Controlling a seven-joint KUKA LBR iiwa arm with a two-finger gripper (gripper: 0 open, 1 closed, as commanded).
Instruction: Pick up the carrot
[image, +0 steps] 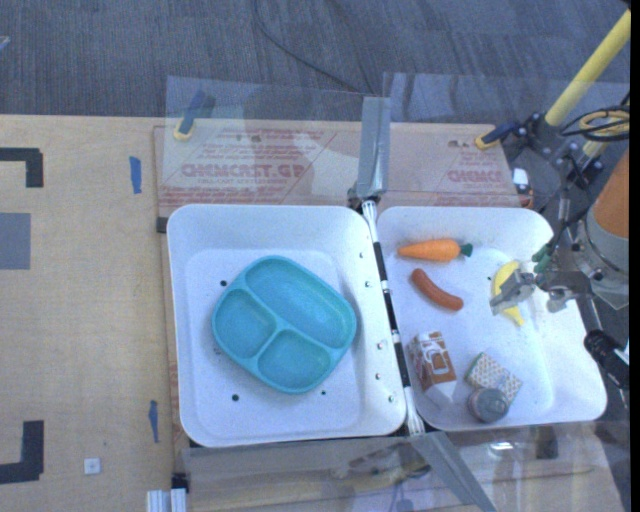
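Note:
The orange carrot (430, 250) with a green top lies on its side in the right bin (570, 395), near the bin's far left. My gripper (533, 292) hangs over the right side of that bin, well to the right of the carrot and a little nearer the front. Its fingers stand open with nothing between them. A yellow banana-like piece (505, 277) lies just under and beside the left finger (513, 291).
A red sausage (437, 289) lies just in front of the carrot. A small brown carton (432, 361), a patterned box (494, 371) and a grey can (490, 403) sit at the bin's front. The left bin (190, 300) holds a blue divided plate (284, 322).

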